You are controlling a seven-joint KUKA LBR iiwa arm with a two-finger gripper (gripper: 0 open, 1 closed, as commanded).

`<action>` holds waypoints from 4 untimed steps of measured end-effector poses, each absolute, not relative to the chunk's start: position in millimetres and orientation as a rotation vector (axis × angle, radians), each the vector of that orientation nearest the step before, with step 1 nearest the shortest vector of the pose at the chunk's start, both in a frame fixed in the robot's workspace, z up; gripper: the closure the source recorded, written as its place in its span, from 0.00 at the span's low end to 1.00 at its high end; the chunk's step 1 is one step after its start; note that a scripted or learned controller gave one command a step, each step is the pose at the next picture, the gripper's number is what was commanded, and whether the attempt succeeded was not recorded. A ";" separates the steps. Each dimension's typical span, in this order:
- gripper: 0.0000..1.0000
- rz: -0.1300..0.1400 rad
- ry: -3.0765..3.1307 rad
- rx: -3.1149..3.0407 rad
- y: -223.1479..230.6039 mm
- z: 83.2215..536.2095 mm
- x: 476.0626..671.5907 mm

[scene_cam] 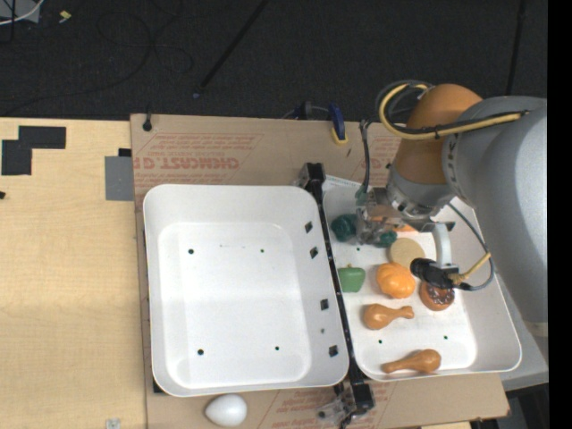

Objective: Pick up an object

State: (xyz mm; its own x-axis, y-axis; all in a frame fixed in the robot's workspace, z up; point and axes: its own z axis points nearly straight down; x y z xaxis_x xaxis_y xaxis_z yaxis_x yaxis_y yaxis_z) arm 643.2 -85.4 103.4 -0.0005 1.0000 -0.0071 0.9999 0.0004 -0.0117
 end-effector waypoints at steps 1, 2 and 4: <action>1.00 0.007 -2.219 -2.220 -96.5 86.7 643.0; 1.00 0.018 -2.217 -2.219 -86.9 86.9 641.4; 1.00 0.006 -2.216 -2.221 -89.2 87.2 626.0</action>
